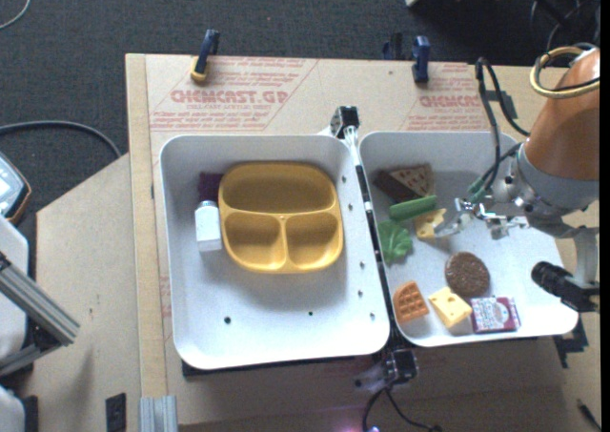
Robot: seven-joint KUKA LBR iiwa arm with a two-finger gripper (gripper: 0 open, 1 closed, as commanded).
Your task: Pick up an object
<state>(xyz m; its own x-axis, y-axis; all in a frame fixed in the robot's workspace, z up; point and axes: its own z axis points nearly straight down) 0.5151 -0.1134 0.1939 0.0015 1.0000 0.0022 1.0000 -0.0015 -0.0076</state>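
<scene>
- Gripper (474,214) low in the right bin (543,325), beside the yellow piece (431,225); finger state: cannot tell.
- Step, by my reading: approach, nothing gripped.
- Next: centre over one item, descend, close.

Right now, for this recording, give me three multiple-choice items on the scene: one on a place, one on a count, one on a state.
1. Where does the yellow divided tray lie?
A. In the left bin
B. In the right bin
C. On the floor

2. How many compartments does that tray have?
A. Two
B. Three
C. Five

3. How does the round brown patty stand to the gripper?
A. Clamped in it
B. Lying in the right bin, apart from it
C. Resting on the tray

Key: 1 A, the tray fills the middle of the left bin. 2 B, one long section above two smaller ones. 3 B, the patty lies flat on the right bin, below the gripper.
</scene>
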